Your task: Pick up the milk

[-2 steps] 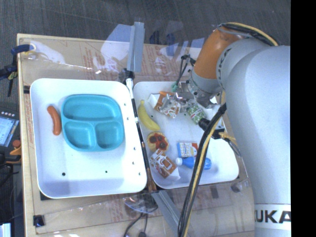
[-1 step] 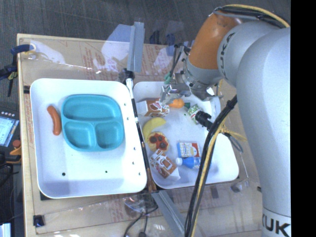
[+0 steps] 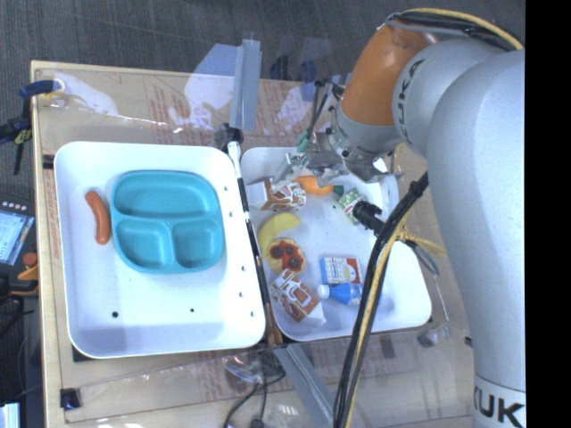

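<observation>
White plastic throughout: two shallow bins side by side on the bench. Grey arm with orange band reaches in over the far edge of the right bin (image 3: 412, 303). The gripper (image 3: 310, 162) hangs low there amid clutter, and whether it is spread or closed cannot be told. The small white carton with blue and red print (image 3: 339, 268), which I take for the milk, lies flat toward the near right corner of that bin, well apart from the gripper and touching a small blue-and-clear bottle (image 3: 344, 292) on its near side. Risks, as judged: the gripper sits among the wrong items, so closing here could take the brown-and-white carton (image 3: 283, 195) or the orange carrot-like piece (image 3: 314, 185) instead. The black cable (image 3: 370, 275) drapes just beside the milk and could snag or shove it, and the bottle may get nudged or pinched along with it. The right bin also holds a yellow banana (image 3: 277, 228), a round red-topped pizza piece (image 3: 285, 255), a second brown-and-white carton (image 3: 295, 298) near the near edge, and a small green item (image 3: 348, 201). The left bin (image 3: 80, 310) holds a turquoise three-compartment tray (image 3: 169, 218) with nothing in its compartments, and an orange-red sausage (image 3: 98, 216) lies beside the tray by the bin's left edge.
</observation>
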Controlling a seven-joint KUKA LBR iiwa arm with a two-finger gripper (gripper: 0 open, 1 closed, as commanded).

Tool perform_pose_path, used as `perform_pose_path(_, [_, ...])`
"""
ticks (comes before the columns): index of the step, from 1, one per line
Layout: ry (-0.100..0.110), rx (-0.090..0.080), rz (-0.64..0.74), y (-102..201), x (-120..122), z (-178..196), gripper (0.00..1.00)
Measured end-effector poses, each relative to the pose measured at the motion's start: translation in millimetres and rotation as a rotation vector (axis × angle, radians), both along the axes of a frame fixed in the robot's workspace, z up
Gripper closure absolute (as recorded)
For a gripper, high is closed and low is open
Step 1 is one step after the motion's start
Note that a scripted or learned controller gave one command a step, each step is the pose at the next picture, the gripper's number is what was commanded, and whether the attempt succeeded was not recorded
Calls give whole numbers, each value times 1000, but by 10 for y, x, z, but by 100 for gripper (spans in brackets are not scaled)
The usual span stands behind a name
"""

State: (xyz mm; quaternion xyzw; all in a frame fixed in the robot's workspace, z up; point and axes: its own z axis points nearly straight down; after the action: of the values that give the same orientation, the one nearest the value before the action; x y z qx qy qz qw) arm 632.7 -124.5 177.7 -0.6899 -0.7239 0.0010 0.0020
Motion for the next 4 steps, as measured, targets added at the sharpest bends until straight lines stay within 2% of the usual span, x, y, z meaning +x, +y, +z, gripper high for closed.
perform_pose_path(1, [-22,-6,6,61,117,-652,0])
perform_pose_path(2, [-25,-3,9,79,133,-528,100])
perform_pose_path(3, [-24,-3,9,79,133,-529,0])
perform_pose_path(4, [-26,-4,65,-64,113,-732,0])
